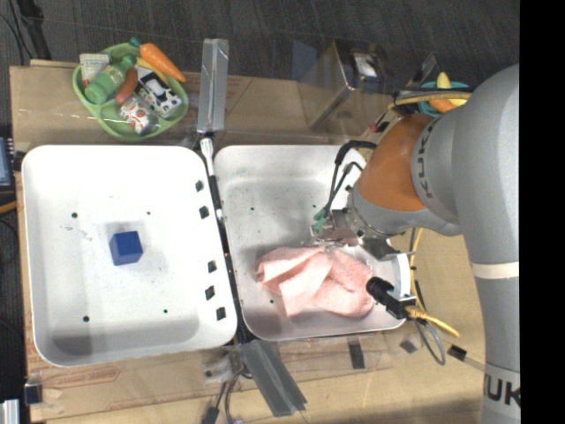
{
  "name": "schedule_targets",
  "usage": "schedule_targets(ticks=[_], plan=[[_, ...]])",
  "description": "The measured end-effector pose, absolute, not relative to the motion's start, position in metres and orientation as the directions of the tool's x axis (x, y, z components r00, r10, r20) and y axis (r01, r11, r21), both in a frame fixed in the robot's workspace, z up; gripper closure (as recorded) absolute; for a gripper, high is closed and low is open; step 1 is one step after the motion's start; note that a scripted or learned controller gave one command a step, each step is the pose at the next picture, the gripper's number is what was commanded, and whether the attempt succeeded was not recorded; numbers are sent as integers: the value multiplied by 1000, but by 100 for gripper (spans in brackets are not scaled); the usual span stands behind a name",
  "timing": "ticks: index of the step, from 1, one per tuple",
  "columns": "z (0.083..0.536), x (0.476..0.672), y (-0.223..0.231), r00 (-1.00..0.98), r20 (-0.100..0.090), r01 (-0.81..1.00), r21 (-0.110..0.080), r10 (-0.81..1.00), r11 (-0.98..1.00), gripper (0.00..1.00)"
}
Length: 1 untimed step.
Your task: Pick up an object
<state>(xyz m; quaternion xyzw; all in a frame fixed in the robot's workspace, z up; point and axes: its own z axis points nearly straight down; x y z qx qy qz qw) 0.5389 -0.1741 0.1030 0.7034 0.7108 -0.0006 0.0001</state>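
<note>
Nearest, the crumpled pink cloth [316, 281] lies low in the right bin [265, 170], the tool [331, 234] poised at its upper edge, seemingly for a grasp, while the blue cube [126, 246] sits alone in the left bin [53, 170] beyond.

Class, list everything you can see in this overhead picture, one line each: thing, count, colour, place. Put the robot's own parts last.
white bins: two, white, side by side on the bench.
blue cube: one, blue, in the left bin, standing alone.
pink cloth: one, pink, crumpled in the right bin, near its front right corner.
green bowl: one, green, on the bench behind the left bin, holding toy food, including an orange carrot.
arm: one, grey with an orange band, reaching in from the right.
gripper: one, dark, low over the right bin at the cloth's upper edge.
</note>
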Motion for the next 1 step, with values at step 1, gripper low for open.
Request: schedule_targets(ticks=[1], plan=[[259,574,-184,39,0,999,-2,999,-39,100]])
